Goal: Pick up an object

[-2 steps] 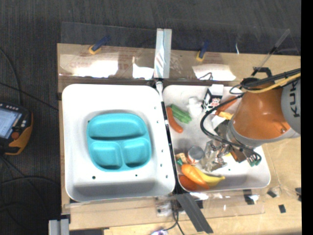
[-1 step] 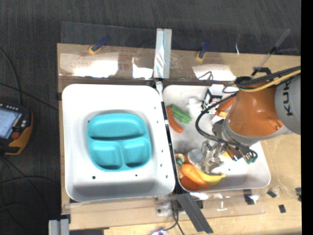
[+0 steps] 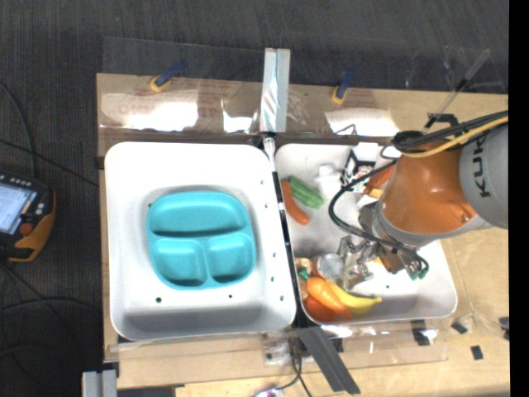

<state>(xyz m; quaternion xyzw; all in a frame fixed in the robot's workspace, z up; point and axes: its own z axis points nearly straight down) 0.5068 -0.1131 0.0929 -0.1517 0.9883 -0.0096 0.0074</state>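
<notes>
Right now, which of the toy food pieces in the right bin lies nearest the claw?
The yellow plastic banana, lying just below the claw at the bin's near edge; the orange carrot-shaped toy and green pepper-like piece sit farther, up-left.

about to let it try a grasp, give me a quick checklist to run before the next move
1. Gripper is over the right bin, where the objects lie: ok.
2. A target lies close under it: the banana and the orange piece sit just below the gripper, at the bin's near edge: ok.
3. Fingers open for the descent: cannot tell, metal parts and glare blur them.
4. Nothing already between the fingers: cannot tell.
5. Target stands apart from its neighbours: not ok, the banana lies against the orange piece.
6. Left bin holds the teal tray, well away from the arm's path: ok.
</notes>
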